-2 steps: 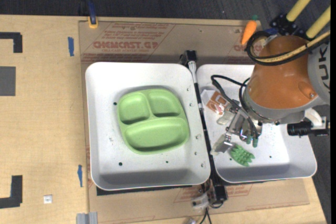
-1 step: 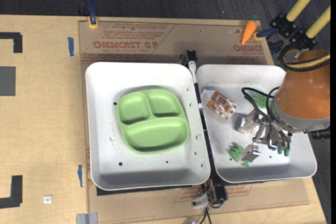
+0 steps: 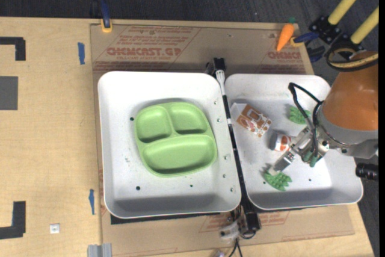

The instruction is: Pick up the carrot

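My gripper (image 3: 287, 158) hangs low over the right bin (image 3: 343, 189), near its middle, pointing down and to the left. A small orange and white piece (image 3: 281, 142) lies just beyond its tip, close to it or touching it; I cannot tell which. I cannot make out anything between the fingers. An orange, carrot-shaped thing with a green end (image 3: 284, 37) lies outside the bins on the bench, past the right bin's far edge. I cannot tell which of the two is the carrot.
The right bin also holds an orange and white patterned block (image 3: 252, 120), a green leafy piece (image 3: 277, 179) near the front and another (image 3: 296, 114) by the arm. A green divided plate (image 3: 174, 136) lies in the left bin (image 3: 114, 147). A cable loops over the wrist.
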You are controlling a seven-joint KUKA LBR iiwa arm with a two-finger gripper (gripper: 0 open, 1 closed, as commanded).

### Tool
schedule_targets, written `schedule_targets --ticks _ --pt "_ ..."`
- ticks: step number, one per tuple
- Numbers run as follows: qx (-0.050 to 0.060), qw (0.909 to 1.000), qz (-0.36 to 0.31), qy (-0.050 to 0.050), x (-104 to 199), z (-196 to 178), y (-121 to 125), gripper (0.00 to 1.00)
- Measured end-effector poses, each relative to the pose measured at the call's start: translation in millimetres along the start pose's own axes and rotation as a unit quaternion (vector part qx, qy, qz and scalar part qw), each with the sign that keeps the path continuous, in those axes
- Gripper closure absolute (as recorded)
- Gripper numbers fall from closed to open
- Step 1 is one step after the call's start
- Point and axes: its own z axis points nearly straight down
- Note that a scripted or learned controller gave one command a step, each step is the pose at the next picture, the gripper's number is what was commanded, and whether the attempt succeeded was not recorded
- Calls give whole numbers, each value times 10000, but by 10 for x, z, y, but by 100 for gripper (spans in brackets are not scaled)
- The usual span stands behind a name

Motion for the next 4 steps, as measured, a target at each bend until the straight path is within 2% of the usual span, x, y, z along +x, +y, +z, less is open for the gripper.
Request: schedule_targets --ticks 1,2,3,4 --pt "13 9909 1347 20 -64 132 -135 0" --pt "17 9765 2156 23 -14 250 -92 0" --pt "14 9148 4039 4 -22 288 -23 0" --pt "20 9045 4265 17 131 228 41 0"
